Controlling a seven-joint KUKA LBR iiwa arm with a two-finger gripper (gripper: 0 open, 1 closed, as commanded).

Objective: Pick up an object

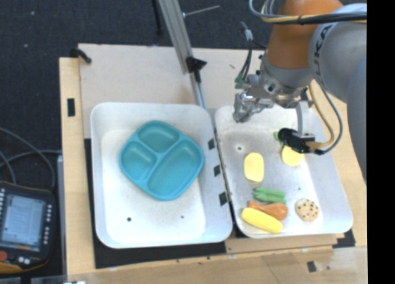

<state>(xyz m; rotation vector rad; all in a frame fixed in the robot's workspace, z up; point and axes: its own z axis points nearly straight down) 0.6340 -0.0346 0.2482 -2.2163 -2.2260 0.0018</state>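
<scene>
Arm (336, 42): dark letters run along the grey casing near the orange band, cut off and too blurred to read.
Pendant screen (21, 218): lit, with rows of content too small to read.
Bins (154, 113), tray (162, 159), surface (123, 73): no text, labels or numbers can be read.

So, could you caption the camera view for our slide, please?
Gripper poised at the far end of the right bin of toy food; blue tray lies in left bin.
</scene>
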